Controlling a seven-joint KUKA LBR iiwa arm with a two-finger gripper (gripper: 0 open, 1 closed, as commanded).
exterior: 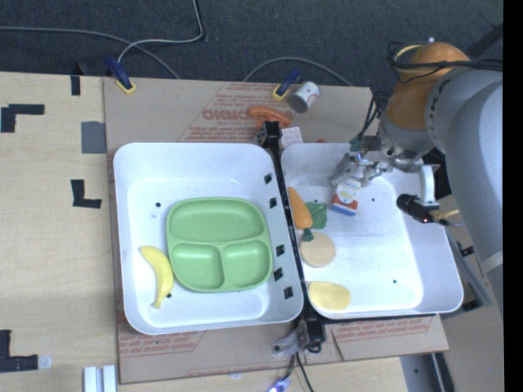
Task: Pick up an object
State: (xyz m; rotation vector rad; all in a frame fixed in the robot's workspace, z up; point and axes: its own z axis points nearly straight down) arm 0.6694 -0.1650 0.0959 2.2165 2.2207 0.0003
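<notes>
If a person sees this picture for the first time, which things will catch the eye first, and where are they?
The green divided plate in the left bin stands out most, with a yellow banana lying beside it on its left. In the right bin, the gripper hangs just above a small white carton, while a carrot and two pale round pieces lie along the wall between the bins.

Glossy white plastic bins [196, 158], a matt green plastic tray [219, 242], brown printed cardboard [221, 113] beneath.
</notes>
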